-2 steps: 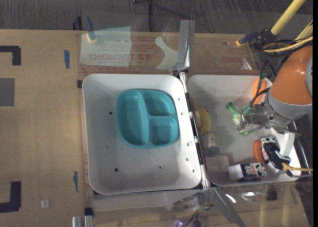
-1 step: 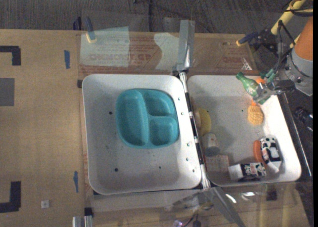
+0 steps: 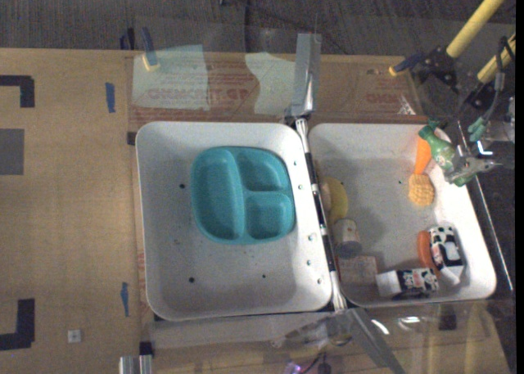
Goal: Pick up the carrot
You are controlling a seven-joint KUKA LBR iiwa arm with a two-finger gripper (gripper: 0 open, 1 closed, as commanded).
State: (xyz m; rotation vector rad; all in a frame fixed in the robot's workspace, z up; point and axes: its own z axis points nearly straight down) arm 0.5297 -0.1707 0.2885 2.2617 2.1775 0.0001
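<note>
i'm reading the right bin [image 3: 483, 282] from its near rim out to the carrot [image 3: 422, 154] lying at two o'clock, rigid, light and probably slick, best pinched mid-body, gripper [image 3: 471, 159] hovering just beside it, grip state unclear.

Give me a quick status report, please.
Gripper over right bin's far corner. Orange carrot beside it, not gripped. Round yellow waffle just below.

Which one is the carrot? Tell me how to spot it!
Look in the right white bin, up at its far right corner. The carrot is the small orange cone with a green top, just above a round yellow waffle; it is pointed, the waffle is flat.
</note>
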